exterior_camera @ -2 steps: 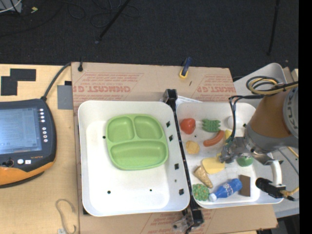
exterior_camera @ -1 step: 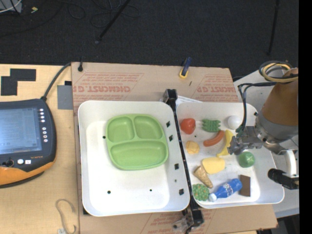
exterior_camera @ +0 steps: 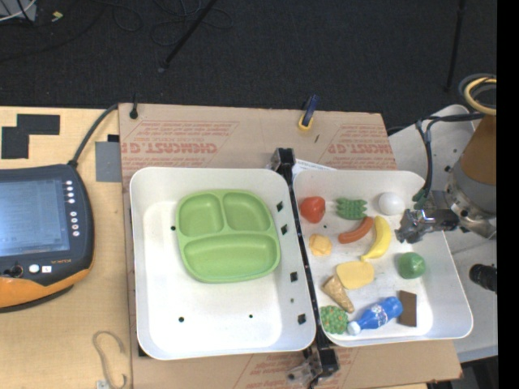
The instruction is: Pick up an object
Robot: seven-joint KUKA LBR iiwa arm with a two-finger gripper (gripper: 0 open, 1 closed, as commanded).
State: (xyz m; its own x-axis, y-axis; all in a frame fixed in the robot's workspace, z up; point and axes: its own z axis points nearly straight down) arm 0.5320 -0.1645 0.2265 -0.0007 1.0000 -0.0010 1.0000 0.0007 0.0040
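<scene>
In the right bin (exterior_camera: 454, 318), toy foods lie scattered: a red tomato (exterior_camera: 312, 209), a green leafy piece (exterior_camera: 351, 209), a white ball (exterior_camera: 389, 203), an orange-red sausage (exterior_camera: 355, 231), a yellow banana (exterior_camera: 379, 239), a small yellow cube (exterior_camera: 321, 245), a yellow wedge (exterior_camera: 355, 275), a green ball (exterior_camera: 411, 265), a tan cone (exterior_camera: 338, 292), a green dotted piece (exterior_camera: 333, 320), a blue bottle (exterior_camera: 377, 314) and a brown block (exterior_camera: 407, 308).

The gripper (exterior_camera: 408, 226) hangs over the bin's right part, just right of the banana and above the green ball, with nothing visibly between its fingers; open or clenched, I cannot tell. The arm reaches in from the right, its orange band (exterior_camera: 485, 148) above the wrist.

The left bin (exterior_camera: 154, 298) holds a green divided plate (exterior_camera: 227, 236). Beside the bins at left lies a control pendant (exterior_camera: 40, 233).
</scene>
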